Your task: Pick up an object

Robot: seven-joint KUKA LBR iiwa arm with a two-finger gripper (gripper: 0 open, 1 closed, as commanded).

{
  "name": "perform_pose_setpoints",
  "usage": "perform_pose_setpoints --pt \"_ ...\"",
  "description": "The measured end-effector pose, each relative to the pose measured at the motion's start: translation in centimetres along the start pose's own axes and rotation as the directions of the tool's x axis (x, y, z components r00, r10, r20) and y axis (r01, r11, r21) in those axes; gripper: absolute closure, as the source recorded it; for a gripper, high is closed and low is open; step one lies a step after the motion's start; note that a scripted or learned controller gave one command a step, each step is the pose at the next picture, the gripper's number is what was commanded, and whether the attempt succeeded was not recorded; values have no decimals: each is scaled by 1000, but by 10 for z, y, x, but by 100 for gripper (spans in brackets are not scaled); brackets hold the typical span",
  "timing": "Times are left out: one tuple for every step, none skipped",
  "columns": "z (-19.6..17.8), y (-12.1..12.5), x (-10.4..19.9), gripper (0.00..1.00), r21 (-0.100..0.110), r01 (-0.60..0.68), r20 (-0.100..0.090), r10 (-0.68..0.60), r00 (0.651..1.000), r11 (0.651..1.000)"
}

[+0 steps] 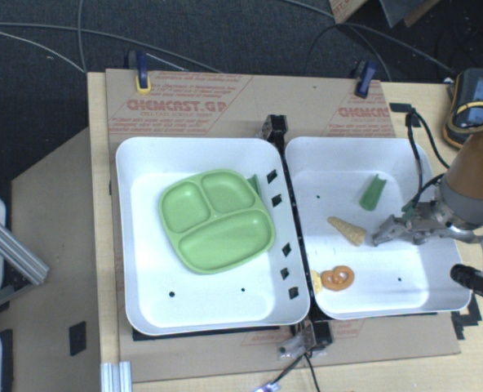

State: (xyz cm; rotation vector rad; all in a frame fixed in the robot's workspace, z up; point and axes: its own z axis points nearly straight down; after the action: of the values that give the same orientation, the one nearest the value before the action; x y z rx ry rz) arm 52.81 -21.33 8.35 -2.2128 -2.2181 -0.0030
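Note:
In the right bin (388, 296) lie a green block (373, 193) at the back, a tan cone-shaped piece (347, 229) in the middle, and an orange pretzel-like ring (336, 278) near the front left corner. My gripper (386, 233) hangs over the right bin, its grey fingers pointing left, just right of the cone. Nothing shows between the fingers.
The left bin (144, 284) holds a light green divided plate (216, 220). A black divider with clips (281, 211) runs between the bins. Cables trail along the right bin's far right side, and clamps (143, 70) hold the cardboard base at the back.

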Motion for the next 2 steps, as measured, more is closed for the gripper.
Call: perform_pose_setpoints --pt "-12 1 -1 100 -4 -1 3 1 1000 1000" --pt "-75 7 0 100 -11 0 10 0 1000 1000"
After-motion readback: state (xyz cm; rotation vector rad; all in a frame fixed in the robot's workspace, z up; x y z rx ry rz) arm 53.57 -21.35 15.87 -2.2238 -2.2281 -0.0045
